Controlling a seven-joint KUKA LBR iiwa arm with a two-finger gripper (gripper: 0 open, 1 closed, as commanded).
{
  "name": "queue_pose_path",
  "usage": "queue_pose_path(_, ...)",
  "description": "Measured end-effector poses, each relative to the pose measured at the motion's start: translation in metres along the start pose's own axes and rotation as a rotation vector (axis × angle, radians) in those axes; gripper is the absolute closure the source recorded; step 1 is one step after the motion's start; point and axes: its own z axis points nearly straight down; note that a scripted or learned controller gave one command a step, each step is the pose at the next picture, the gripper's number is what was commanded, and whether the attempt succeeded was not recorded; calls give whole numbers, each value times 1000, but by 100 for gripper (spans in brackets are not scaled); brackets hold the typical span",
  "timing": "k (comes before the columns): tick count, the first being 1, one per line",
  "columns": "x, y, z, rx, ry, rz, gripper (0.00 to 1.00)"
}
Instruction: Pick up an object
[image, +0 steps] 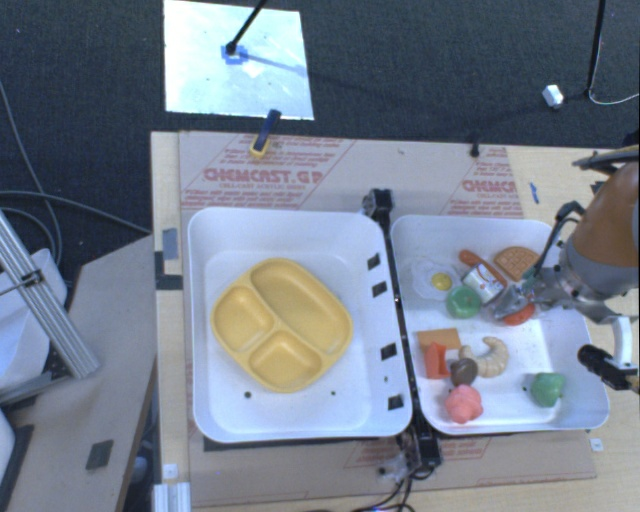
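Nearest me in the right bin (590, 405) I see a pink lumpy piece (463, 403) and a green ball (546, 388). Beyond them a pale croissant (489, 357) curves, its long axis running left-right. Farther back, my gripper (510, 303) is low over a red round piece (517, 314); I cannot tell its finger state. Left, a smooth yellow 3-compartment plate (281, 323) lies flat.

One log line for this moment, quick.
arm: low in right white bin | end effector: beside round red toy | grasp: unconfirmed | left bin: yellow divided plastic plate
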Motion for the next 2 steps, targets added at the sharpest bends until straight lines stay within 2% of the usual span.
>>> queue_pose_path(1, 54, -37, -15, 10, 6, -4, 100)
queue_pose_path(2, 169, -13, -92, -2, 8, -15, 100)
